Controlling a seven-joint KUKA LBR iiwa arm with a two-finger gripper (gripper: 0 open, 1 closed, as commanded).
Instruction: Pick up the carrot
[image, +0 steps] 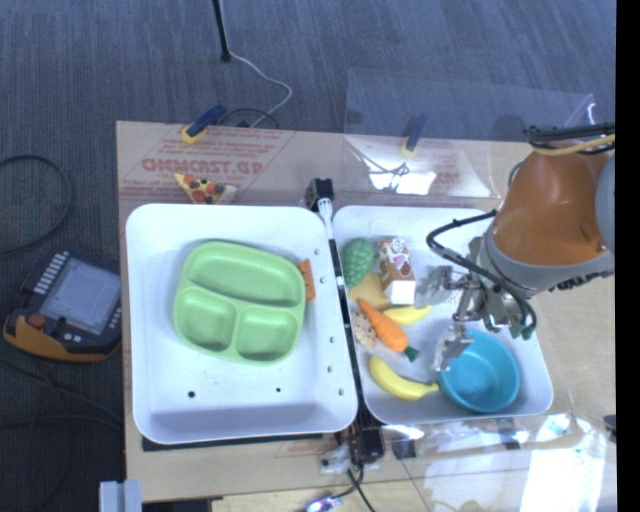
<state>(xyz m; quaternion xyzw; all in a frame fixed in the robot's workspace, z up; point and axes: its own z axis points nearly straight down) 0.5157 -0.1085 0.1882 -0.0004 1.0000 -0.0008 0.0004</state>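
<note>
The carrot (385, 327), orange with a green tip, lies at a slant in the left part of the right bin (536, 352), between a white cube (402, 292) and a banana (399, 380). My gripper (447, 318) hangs over the middle of that bin, a short way right of the carrot and apart from it. Its fingers (454, 347) stand open with nothing between them. The arm's orange band (545, 205) is above and to the right.
A blue bowl (482, 375) sits just below-right of the gripper. A green toy (358, 258), a brown snack pack (396, 258) and a yellow piece (372, 291) crowd the carrot's far side. The left bin (160, 390) holds a green divided plate (240, 300).
</note>
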